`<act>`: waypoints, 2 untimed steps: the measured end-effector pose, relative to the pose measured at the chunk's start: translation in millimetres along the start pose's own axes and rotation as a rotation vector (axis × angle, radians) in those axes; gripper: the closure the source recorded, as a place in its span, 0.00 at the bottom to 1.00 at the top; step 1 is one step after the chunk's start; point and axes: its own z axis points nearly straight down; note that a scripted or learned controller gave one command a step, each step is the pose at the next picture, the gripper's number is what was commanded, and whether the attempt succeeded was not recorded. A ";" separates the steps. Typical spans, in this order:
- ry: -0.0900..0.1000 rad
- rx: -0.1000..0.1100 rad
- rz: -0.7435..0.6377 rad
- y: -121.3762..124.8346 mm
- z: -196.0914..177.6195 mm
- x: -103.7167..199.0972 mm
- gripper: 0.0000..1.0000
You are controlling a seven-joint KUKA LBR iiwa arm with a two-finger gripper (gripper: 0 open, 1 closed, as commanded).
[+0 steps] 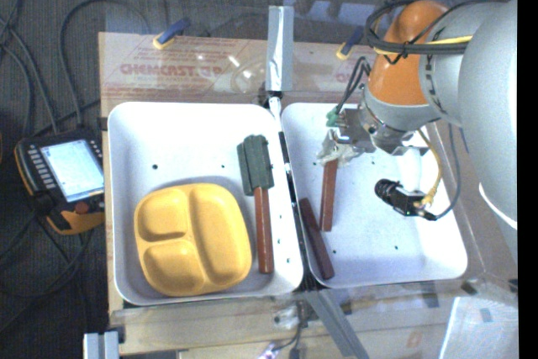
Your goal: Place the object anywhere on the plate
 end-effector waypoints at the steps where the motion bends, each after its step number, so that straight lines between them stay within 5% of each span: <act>1: 0.002 -0.001 -0.037 -22.6 -50.4 60.3 1.00; 2: 0.003 0.001 -0.058 -59.8 -6.1 138.7 1.00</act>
